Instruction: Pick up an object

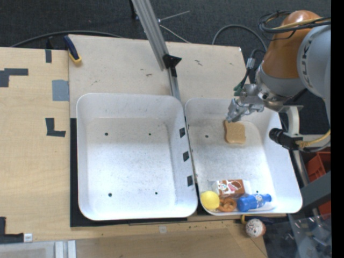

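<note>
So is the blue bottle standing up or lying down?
Lying down. The blue bottle rests on its side in the right bin, beside the yellow ball.

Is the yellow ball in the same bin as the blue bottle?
Yes, the yellow ball lies near the blue bottle at the front of the right bin.

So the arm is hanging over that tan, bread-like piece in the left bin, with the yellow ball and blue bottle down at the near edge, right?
Not quite: the bread-like piece lies in the right bin, not the left one. The camera view shows it there under the gripper, with the yellow ball and blue bottle at that bin's near edge.
</note>
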### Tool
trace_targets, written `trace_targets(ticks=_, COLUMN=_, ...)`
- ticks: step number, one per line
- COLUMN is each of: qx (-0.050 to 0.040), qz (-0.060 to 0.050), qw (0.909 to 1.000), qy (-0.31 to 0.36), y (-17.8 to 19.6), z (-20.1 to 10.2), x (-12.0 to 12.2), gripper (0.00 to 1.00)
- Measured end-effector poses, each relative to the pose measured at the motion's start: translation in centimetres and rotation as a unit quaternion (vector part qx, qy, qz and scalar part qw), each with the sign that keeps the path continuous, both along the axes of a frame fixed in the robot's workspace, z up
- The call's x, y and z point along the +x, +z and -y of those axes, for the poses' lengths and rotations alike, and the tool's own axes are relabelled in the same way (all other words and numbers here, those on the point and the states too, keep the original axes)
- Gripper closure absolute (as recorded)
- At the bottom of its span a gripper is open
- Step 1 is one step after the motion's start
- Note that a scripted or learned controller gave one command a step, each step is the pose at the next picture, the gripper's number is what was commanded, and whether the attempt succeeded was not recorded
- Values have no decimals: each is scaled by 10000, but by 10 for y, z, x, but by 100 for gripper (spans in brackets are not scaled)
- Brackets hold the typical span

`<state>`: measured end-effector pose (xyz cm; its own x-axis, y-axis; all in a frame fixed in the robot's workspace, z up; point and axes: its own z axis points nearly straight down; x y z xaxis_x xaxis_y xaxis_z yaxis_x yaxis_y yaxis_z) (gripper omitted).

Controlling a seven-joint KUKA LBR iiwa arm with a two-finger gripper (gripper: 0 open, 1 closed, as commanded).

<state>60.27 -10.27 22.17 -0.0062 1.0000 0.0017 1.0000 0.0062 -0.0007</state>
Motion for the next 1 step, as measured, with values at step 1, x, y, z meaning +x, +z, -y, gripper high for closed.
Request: trace_targets(ticks=1, qx=-1, qz=-9, qw=10000, qy=4, y=-9, z=-59, x=1, gripper=100)
